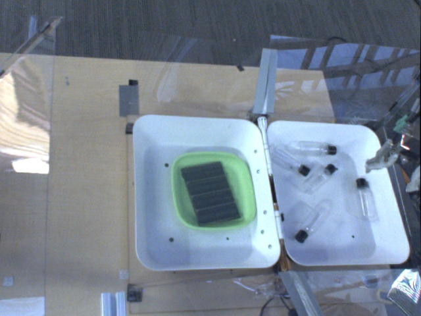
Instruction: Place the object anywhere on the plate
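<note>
A square lime-green plate (245,180) sits in the middle of the left bin (151,242). A dark grey ridged block (210,193) lies flat on the plate, slightly turned, and nothing touches it. My gripper (384,157) is at the far right, over the right rim of the right bin (342,252), well away from the plate. It shows as a pale grey part at the frame's edge.
Several clear vials with black caps lie scattered in the right bin, among them one near the back (309,149), one at the right (366,201) and one at the front (312,221). A grey metal bar (265,84) stands behind the bins' joint.
</note>
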`<control>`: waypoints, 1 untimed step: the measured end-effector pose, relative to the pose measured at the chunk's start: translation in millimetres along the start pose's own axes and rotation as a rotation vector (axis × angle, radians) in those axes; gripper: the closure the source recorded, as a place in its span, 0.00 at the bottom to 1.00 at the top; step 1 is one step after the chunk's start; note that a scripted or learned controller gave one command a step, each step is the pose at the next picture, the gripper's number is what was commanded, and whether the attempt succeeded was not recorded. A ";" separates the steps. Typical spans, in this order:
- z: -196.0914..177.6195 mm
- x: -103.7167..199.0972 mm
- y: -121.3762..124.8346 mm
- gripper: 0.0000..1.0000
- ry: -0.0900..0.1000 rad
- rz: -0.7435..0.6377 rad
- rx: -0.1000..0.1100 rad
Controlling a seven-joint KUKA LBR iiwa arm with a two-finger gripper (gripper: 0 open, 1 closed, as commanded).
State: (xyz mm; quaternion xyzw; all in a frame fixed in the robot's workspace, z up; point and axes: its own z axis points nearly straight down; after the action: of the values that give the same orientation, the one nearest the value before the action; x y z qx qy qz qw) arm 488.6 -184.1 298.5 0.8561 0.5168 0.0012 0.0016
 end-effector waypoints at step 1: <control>12.0 -12.0 6.0 0.00 0.001 0.064 0.000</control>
State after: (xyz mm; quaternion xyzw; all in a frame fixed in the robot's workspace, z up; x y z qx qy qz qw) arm 488.3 -197.5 286.5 0.8722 0.4892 0.0015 0.0013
